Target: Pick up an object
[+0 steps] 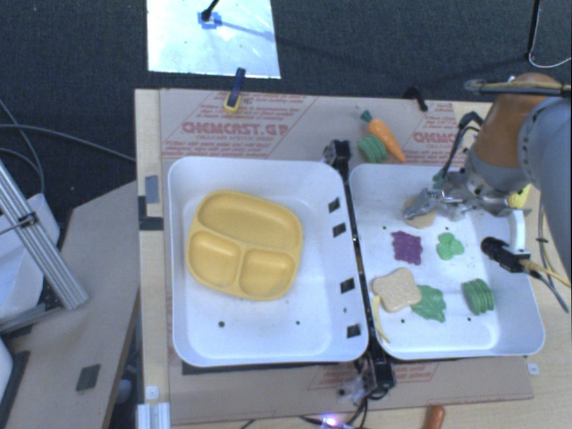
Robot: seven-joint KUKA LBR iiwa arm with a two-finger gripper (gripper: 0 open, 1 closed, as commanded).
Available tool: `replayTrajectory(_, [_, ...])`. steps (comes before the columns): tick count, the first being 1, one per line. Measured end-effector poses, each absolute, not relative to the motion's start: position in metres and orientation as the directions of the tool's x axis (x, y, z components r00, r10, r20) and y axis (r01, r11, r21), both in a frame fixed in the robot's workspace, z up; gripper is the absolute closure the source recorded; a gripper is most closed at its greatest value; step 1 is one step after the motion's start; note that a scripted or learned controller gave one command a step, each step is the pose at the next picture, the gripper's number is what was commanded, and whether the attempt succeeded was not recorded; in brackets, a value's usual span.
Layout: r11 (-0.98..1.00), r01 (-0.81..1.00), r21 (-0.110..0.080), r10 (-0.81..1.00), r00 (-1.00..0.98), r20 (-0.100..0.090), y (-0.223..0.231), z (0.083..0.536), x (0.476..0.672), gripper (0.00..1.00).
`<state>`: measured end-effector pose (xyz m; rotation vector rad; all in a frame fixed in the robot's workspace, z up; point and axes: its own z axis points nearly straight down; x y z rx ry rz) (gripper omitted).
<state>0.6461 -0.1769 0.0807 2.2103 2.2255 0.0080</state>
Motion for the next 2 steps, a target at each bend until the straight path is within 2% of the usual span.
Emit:
replayTrajectory(1, [0.007,1.0,0.006,1.0,-0.007,-0.001,-0.171,0.086,0.671,0.0])
replayTrajectory(2, [0.0,1.0,-0.003,1.0,0.0,0.002,-0.151,0.085,0.597,0.0])
